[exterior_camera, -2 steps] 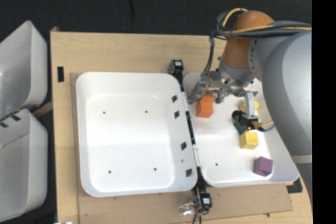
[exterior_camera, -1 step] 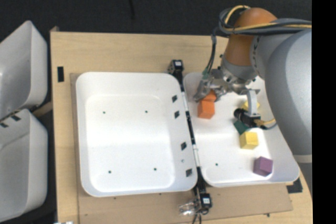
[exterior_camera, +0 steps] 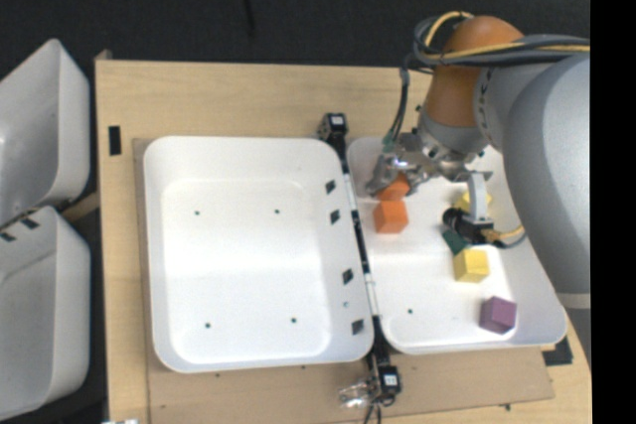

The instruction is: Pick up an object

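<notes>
Camera view shows the hand (exterior_camera: 397, 176) lowered into the right bin (exterior_camera: 437, 328), directly over the orange block (exterior_camera: 391, 214) near the bin's inner wall. I judge this placement as a descent for a top grasp. I cannot tell how the hand is set, because the wrist covers it. The orange block is a small cube, matte, resting flat. A yellow block (exterior_camera: 472, 264) and a purple block (exterior_camera: 497, 314) lie well apart. The left bin (exterior_camera: 159, 213) sits alongside on the counter (exterior_camera: 248, 79).
</notes>
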`<state>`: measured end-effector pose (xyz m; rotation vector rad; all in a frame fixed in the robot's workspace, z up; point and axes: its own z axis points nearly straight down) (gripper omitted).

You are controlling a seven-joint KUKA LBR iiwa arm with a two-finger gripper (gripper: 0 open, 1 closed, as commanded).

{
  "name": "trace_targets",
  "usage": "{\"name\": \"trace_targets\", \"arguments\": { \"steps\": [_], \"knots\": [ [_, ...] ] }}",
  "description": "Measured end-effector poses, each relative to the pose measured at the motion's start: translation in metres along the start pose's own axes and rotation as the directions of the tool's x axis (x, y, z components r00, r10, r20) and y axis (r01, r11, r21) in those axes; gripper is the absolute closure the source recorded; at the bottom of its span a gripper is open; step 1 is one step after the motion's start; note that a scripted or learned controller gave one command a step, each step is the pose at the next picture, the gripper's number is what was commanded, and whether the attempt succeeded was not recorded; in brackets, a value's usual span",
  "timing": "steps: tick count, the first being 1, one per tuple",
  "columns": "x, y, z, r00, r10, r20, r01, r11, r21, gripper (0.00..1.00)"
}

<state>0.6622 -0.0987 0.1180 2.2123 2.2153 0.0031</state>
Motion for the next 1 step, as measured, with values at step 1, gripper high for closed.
{"name": "trace_targets", "arguments": {
  "steps": [1],
  "knots": [
    [0.072,0.0315,-0.0878,1.0,-0.007,-0.008,0.007,1.0,-0.001,1.0]
  ]
}}
